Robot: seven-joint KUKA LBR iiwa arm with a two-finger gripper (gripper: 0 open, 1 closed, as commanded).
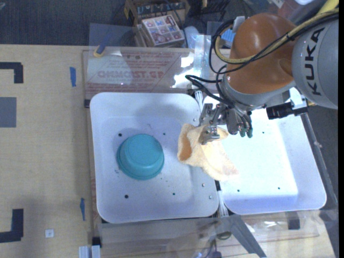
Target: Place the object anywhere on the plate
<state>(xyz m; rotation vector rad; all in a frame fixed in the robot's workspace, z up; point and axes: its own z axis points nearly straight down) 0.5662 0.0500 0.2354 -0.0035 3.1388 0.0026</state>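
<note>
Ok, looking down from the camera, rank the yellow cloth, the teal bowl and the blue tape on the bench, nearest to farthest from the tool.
1. Yellow cloth: at the tool, over the seam between the bins.
2. Teal bowl: upside down in the left bin.
3. Blue tape: on the wooden bench, far left.

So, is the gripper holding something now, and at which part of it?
Yes. The gripper holds the pale yellow cloth by its upper edge. The rest of the cloth hangs down over the ridge between the two bins.

Robotics lab — KUKA arm [279,58] w/ loose cables over white bins [107,198] — cluttered floor behind.
</note>
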